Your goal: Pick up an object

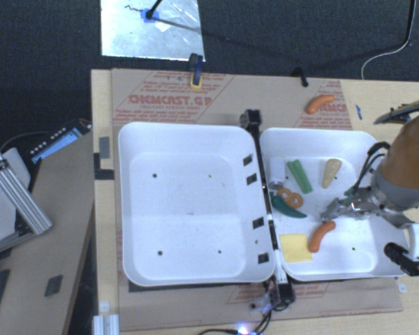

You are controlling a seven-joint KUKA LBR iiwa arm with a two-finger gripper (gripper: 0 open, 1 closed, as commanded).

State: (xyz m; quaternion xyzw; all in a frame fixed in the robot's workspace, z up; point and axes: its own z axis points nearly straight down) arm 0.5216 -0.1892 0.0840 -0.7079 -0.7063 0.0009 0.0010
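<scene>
The right bin (356, 260) holds a green block (299, 175), a beige wedge (331, 172), an orange-and-green pretzel-like piece (289, 199), a yellow square (295, 248) and an orange sausage (320, 235). My gripper (334, 212) hangs low over this bin, just above and to the right of the orange sausage. Its fingers (330, 209) point left and stand slightly apart with nothing between them. The arm's orange band (412, 162) comes in from the right.
The left bin (188, 204) lies beside the right one, with black clips (260, 222) along the shared rim. A second orange sausage (320, 103) lies on the cardboard behind the right bin. A yellow-blue clamp (195, 71) sits at the back.
</scene>
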